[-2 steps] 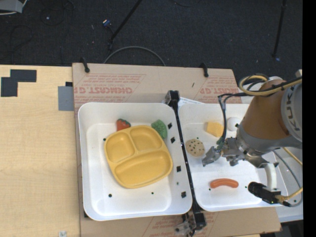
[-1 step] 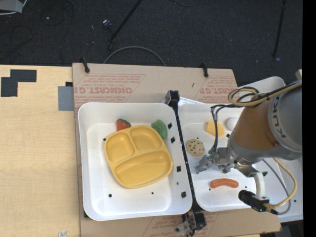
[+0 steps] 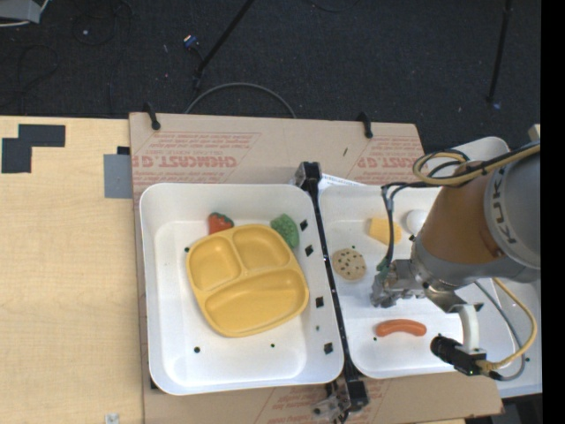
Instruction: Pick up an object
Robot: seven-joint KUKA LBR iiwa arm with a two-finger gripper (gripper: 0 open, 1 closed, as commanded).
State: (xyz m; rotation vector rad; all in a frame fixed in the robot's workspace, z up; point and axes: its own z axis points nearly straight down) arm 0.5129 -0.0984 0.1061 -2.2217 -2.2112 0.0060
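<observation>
Camera view looks down on two shallow white bins side by side on the light wooden surface. In the left white bin lies a yellow plastic divided plate, with a small red toy vegetable touching its far-left edge and a green leafy toy piece at its far-right edge.

The grey arm with its orange band reaches into the right white bin, and the claw hangs low near that bin's middle. Whether the claw is wide or narrow cannot be told from this angle, and nothing shows gripped in it.

Around it lie the candidates: a round tan toy cookie with dark chips just to its left, a pale yellow cheese-like wedge farther back, and an orange-red toy sausage just nearer the camera. A white rounded object sits partly behind the arm.

As a judgement, the pick is not yet done: every object rests on a bin floor, so closing on one and lifting are left.
</observation>
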